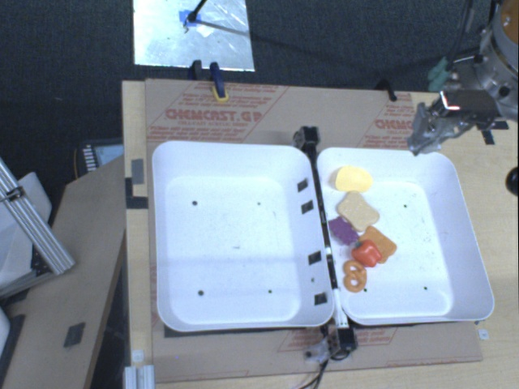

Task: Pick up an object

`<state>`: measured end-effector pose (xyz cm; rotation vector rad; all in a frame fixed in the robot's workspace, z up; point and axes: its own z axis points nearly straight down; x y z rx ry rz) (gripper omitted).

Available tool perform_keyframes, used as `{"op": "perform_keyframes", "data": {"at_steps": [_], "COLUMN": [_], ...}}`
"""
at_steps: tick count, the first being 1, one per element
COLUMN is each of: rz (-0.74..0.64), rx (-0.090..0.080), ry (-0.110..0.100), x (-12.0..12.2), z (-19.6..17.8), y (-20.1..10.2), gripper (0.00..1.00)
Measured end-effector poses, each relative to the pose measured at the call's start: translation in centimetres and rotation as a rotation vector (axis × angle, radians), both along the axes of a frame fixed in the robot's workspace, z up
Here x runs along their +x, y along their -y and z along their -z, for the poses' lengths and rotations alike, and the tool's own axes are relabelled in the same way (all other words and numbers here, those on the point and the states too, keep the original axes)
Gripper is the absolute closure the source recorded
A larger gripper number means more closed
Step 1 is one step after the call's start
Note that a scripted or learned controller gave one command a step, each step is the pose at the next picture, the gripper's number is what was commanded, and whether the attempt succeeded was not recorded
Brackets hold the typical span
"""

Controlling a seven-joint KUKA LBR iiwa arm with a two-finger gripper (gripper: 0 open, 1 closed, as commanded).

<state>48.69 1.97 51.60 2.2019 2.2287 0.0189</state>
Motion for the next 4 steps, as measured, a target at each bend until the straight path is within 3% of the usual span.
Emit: {"op": "perform_keyframes", "data": {"at_steps": [1,2,3,4], "rz": [0.003,0.001,0.004,0.010], "rx": [-0.002,0.003,0.001,-0.006], "ry": [-0.021,-0.003,-0.009,-0.024], "x": [-0.1,0.0,-0.1,-0.2], "z": [10.2,1.1,-2.1,19.4], "y": [-5.5,-12.2,-18.4,-20.2], "gripper": [1.00,1.00,1.00,1.00]}}
